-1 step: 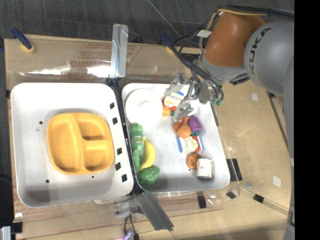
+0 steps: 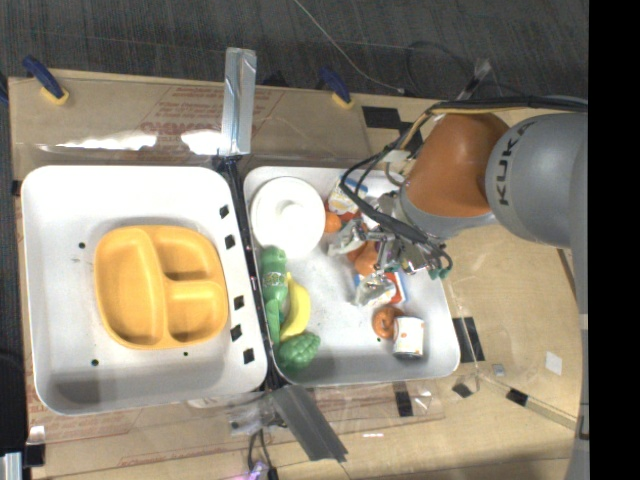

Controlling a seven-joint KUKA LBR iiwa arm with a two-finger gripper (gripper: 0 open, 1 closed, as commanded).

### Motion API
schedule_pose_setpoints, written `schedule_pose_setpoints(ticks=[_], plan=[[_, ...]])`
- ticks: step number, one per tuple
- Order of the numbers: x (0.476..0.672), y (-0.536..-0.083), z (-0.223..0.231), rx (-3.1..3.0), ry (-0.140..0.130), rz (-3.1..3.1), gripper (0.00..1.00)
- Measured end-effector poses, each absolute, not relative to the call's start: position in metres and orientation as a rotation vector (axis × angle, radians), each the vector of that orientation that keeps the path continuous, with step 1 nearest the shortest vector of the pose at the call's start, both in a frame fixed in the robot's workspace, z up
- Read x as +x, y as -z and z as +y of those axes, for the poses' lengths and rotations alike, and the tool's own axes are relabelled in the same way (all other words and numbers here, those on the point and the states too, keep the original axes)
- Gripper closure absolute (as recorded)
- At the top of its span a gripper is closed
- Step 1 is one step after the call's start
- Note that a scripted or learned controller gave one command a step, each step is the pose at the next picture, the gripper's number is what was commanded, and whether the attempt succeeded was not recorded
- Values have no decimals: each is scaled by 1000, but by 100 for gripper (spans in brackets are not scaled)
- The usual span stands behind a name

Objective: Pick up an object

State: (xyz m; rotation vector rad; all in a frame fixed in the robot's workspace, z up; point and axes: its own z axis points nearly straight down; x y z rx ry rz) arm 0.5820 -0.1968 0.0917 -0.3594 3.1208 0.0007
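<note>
The arm reaches into the right bin [image 2: 440,353]; its gripper [image 2: 378,258] hangs low among small orange and white objects [image 2: 383,320]. Whether it grips anything, I cannot tell; a yellow tray [image 2: 160,285] lies in the left bin [image 2: 50,268].

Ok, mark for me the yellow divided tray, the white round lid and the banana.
yellow divided tray [image 2: 160,286]: camera view, on the ridge between its compartments, in the left bin.
white round lid [image 2: 288,211]: camera view, on its middle, top left of the right bin.
banana [image 2: 296,308]: camera view, on its yellow curved body.
</note>
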Motion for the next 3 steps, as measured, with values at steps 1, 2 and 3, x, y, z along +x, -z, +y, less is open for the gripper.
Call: schedule_pose_setpoints(ticks=[1,2,3], plan=[[532,-93,-209,-204,0,3132,0],[535,-93,-208,-203,2,3130,0],[492,-93,-209,-173,0,3134,0]])
